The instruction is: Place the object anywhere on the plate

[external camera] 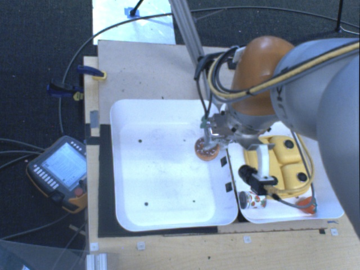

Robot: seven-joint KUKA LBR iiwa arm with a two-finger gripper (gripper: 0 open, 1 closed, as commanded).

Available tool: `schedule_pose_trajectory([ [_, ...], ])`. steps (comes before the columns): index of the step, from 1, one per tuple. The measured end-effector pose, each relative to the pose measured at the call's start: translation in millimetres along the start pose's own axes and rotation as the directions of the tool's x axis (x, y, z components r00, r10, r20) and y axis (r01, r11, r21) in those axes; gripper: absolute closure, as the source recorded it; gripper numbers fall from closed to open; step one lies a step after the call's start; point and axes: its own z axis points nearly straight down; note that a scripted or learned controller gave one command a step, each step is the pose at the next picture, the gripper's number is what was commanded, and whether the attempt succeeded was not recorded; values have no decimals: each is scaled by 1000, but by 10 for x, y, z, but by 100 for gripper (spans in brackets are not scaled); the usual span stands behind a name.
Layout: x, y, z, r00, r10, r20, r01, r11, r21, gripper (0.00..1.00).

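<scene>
A small round brown object (pixel 206 149), like a doughnut with pale speckles on top, sits at the right edge of the left white bin (pixel 163 167), directly under the arm's wrist. Whether it rests on the bin floor is unclear.

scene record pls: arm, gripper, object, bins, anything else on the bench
arm: reaches in from the right, orange band over the bins' shared edge
gripper: low at left bin's right side
object: small round brown disc at the gripper tip; grasp unclear
left bin: white, few dark specks
right bin: holds yellow block, small patterned cup
off bench: teach pendant at left
</scene>
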Motion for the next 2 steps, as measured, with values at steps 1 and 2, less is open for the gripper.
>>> schedule_pose_trajectory([
  [1, 461, -2, 45, 1000, 0, -1, 0, 1000, 0, 100],
  [2, 431, 0, 42, 1000, 4, 0, -4, 1000, 1, 0],
])
